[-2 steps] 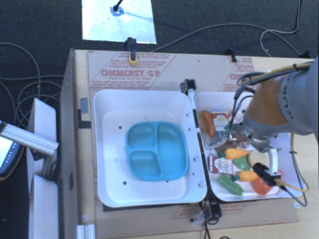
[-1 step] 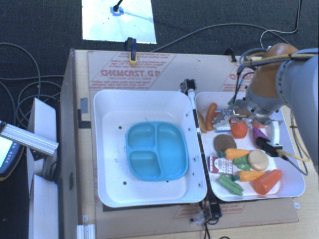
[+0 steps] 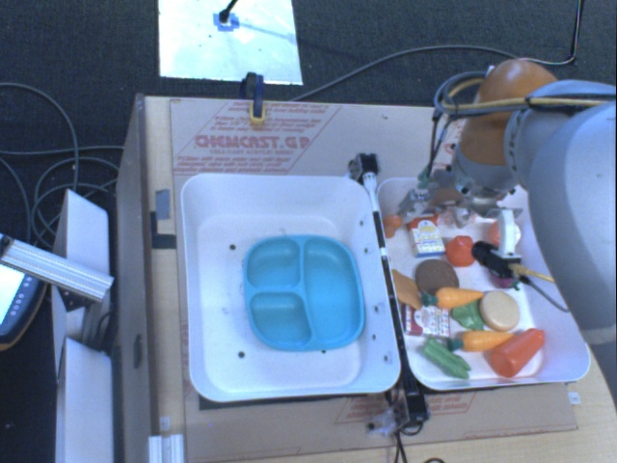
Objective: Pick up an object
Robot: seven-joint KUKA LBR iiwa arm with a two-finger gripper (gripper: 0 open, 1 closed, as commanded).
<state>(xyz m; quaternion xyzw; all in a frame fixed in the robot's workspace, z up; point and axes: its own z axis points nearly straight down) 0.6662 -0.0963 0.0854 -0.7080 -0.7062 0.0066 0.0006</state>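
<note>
Your gripper [image 3: 436,199] sits low over the far end of the right bin [image 3: 569,367], the grey arm coming in from the right with its orange band above the wrist. How far the claw is open I cannot tell you; the wrist body covers most of it and nothing shows clamped in it.

The relation to watch: the nearest candidate, a small white carton with a red label [image 3: 427,236], lies just beside the gripper on the side toward the camera, its long axis running roughly along the bin's length, near to far. A red tomato-like piece [image 3: 460,250] sits just beside the carton, so a descent there risks catching both.

Farther toward the near end the right bin holds a crowd of toy food: a brown potato shape [image 3: 437,276], a tan round biscuit [image 3: 499,310], two carrots [image 3: 482,340], a green pod [image 3: 445,357] and a large orange-red piece [image 3: 516,351], most of them touching a neighbour.

The left bin [image 3: 207,210] holds a blue divided tray [image 3: 304,292], lying flat at its middle, its compartments bare as far as this slant shows.
</note>
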